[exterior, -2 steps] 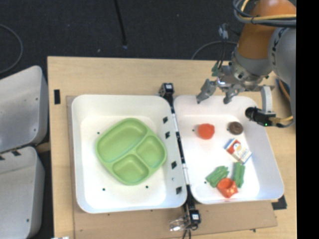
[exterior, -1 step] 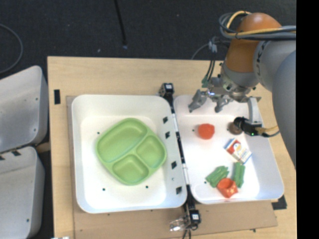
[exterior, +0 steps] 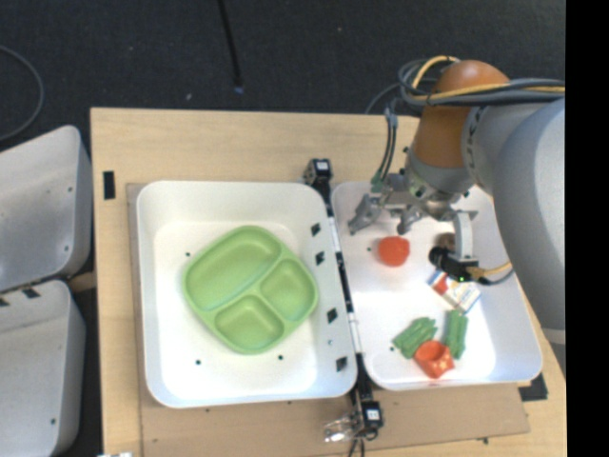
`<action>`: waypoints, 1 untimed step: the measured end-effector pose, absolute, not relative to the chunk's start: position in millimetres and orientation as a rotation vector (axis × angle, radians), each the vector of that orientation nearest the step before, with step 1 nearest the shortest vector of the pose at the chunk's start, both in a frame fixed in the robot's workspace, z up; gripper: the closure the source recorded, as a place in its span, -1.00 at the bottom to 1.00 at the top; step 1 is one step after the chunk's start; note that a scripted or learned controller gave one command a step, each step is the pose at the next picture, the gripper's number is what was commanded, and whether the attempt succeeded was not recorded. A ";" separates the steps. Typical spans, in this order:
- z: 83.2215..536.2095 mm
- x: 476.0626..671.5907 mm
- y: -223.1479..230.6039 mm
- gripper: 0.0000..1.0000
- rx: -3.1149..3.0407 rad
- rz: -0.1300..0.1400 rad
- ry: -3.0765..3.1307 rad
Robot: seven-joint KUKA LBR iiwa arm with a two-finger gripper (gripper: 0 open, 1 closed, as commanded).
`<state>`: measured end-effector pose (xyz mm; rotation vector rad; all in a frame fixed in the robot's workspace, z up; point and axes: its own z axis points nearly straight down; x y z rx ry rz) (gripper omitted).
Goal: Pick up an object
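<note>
We see the gripper (exterior: 385,215) right of centre in the frame, over the right bin (exterior: 504,350); its fingers (exterior: 363,219) are spread apart, holding nothing; just below it lies a red round object (exterior: 392,250), apart from the fingertips, untouched.

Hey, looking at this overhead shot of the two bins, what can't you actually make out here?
- Gripper: camera view, too small and blurred to tell whether its fingers are open or shut.
- Small packet by the right bin's right side: label too small to read.
- Green pieces and orange piece: bunched together, overlapping, shapes blurred.
- Arm: cut off by the right edge.
- Red ball: contact with the gripper unclear.
</note>
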<state>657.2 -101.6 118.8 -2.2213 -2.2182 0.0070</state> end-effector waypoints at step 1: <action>100.4 657.3 -102.9 -1.00 -2.226 0.004 -2.218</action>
